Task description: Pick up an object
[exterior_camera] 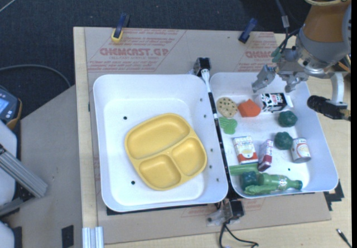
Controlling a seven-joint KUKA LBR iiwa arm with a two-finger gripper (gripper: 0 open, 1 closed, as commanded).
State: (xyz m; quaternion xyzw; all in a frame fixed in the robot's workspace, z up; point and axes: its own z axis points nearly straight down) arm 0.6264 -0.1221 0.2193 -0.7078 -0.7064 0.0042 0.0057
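1. The gripper (277, 78) hangs over the far end of the right bin (329, 155), its two fingers spread apart with nothing between them; the nearest candidates lie just below: a small black-and-white carton (274, 101) and an orange block (249, 108)
2. The carton sits close to the bin's far wall, so a finger may strike the rim or wall on descent and stop the grasp short
3. The orange block touches or nearly touches a round cookie (226, 106) and lies just beside the carton; a finger landing between them could shove one aside or pinch two at once
4. The two dark green lumps (288, 118) (283, 140) look rounded and, I judge, could squirt out of closing fingers
5. The near end is crowded: a green bottle (273, 184), a small can (300, 150) and a red-and-white box (244, 149) lie near one another, leaving little room for the fingers
6. The yellow divided plate (165, 150) in the left bin (106, 130) lies flat and offers no easy edge
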